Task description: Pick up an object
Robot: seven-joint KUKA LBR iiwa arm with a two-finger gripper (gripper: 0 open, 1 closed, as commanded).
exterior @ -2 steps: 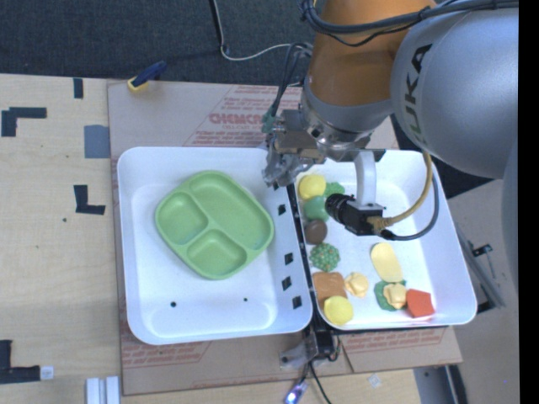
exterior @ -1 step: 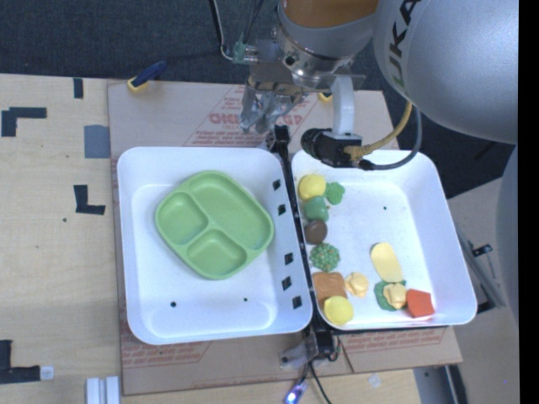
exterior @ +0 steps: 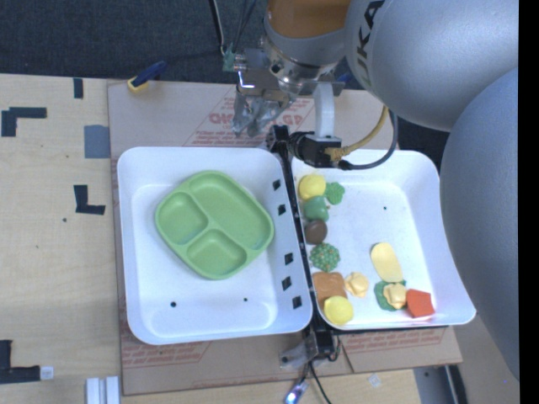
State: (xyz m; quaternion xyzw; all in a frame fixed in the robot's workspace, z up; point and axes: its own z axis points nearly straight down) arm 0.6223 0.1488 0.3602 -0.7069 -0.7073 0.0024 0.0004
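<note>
— Grey arm casing (exterior: 472,66) fills the upper right, closest to the lens; what can you read on it?
— Black letters "KA", the rest cut off by the curve of the shell beside the orange band (exterior: 307,2). Red print on the cardboard sheet (exterior: 215,120) under the bins is partly covered and too blurred to read.
— And the gripper (exterior: 257,116)?
— It hangs above the cardboard just beyond the far rim of the left bin (exterior: 139,225). Its fingers are a dark blur against the print, so I cannot tell whether they are apart or together. Nothing is visible between them.
— Where are the things to pick?
— A green divided plate (exterior: 215,223) lies in the left bin. In the right bin (exterior: 421,217), toy food lines the dividing wall: a yellow lemon (exterior: 312,184), a green piece (exterior: 334,194), a brown ball (exterior: 316,231), broccoli (exterior: 324,256), a brown block (exterior: 328,284), another yellow piece (exterior: 338,310). Toward the near corner lie a pale yellow oval (exterior: 386,261) and an orange-red block (exterior: 419,302).
</note>
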